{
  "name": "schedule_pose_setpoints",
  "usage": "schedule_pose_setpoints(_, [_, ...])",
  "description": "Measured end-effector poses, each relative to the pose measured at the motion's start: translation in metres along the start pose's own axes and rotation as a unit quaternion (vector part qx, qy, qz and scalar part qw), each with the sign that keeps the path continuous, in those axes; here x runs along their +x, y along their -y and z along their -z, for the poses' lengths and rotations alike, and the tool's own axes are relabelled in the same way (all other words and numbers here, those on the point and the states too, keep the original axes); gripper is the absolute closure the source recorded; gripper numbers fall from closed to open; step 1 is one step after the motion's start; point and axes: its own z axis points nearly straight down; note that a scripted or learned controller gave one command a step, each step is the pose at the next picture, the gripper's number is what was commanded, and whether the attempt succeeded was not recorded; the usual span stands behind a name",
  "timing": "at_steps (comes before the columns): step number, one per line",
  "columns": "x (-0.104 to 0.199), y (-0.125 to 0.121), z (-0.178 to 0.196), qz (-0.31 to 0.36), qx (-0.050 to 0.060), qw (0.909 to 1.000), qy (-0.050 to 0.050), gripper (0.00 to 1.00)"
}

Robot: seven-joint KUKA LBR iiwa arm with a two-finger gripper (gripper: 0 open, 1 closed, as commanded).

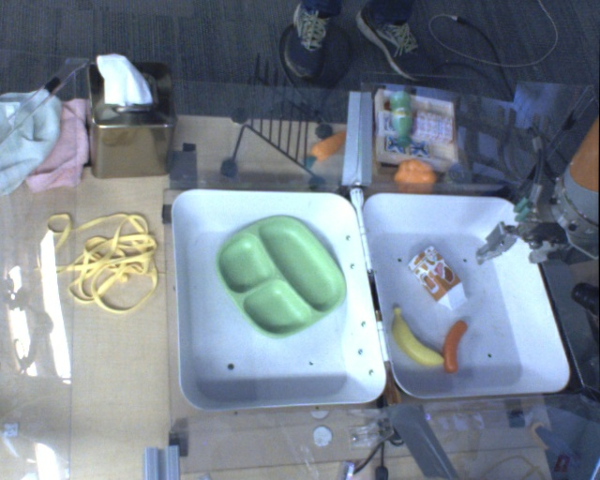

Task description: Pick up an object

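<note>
The right white bin (525, 366) holds three items. A small white and red snack packet (436, 274) lies near its middle, with a yellow banana (413, 343) and an orange-red sausage (454, 345) side by side toward the front. My gripper (518, 246) hangs over the bin's far right part, up and to the right of the packet and apart from it. Its fingers (494, 241) are spread open, with nothing between them. In the left white bin (202, 375) lies a green divided plate (281, 274).
A yellow cord (105, 258) lies coiled on the bench left of the bins. A tissue box (128, 117) and cloths (37, 141) sit at the back left. Behind the right bin are a printed box (416, 125) and orange toys (415, 174). Someone's shoes (309, 28) stand beyond the bench.
</note>
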Motion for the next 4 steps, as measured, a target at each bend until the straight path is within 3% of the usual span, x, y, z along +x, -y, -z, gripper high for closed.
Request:
schedule_pose_setpoints(1, [-0.012,-0.107,-0.072,-0.043,0.0,0.9991,0.0,0.0])
schedule_pose_setpoints(2, [0.059,0.0,-0.138,-0.058,-0.001,0.9983,-0.001,0.0])
schedule_pose_setpoints(3, [0.057,0.057,-0.137,-0.046,-0.003,0.999,0.0,0.0])
schedule_pose_setpoints(4, [0.09,0.07,-0.135,0.039,-0.009,0.9992,0.006,0.0])
